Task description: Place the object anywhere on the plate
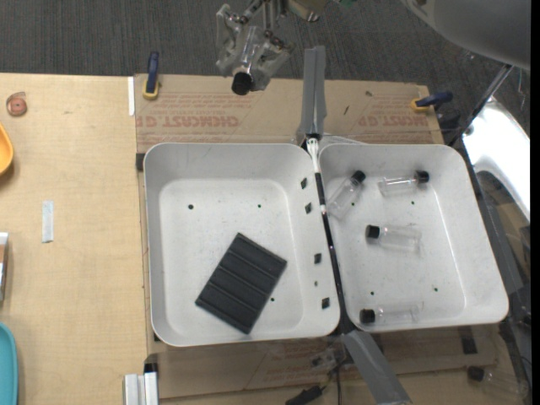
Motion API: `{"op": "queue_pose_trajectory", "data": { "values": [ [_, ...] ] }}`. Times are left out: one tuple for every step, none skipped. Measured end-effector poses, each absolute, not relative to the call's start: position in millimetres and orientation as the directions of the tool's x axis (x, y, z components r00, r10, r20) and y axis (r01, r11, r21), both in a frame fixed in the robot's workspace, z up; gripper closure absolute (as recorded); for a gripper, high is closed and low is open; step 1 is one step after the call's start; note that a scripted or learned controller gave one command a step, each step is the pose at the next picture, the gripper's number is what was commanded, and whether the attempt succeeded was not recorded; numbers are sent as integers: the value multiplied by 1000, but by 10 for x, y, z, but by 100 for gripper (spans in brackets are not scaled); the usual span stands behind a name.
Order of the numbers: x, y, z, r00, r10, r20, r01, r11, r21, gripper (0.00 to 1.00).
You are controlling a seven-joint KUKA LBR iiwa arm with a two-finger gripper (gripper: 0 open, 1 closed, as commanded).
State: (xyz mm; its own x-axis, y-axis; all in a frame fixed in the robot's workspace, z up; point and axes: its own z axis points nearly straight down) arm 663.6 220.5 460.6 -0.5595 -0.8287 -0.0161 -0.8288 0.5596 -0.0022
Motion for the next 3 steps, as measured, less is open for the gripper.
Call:
{"op": "queue_pose_trajectory", "data": {
  "values": [
    [6654, 2193, 4690, -564, -825, -21, -825, 564, -2, 100],
    [6674, 2182, 4768, -569, -822, -25, -822, 569, -2, 100],
    [6694, 2172, 4842, -573, -819, -29, -819, 573, -1, 100]
  ]
}}
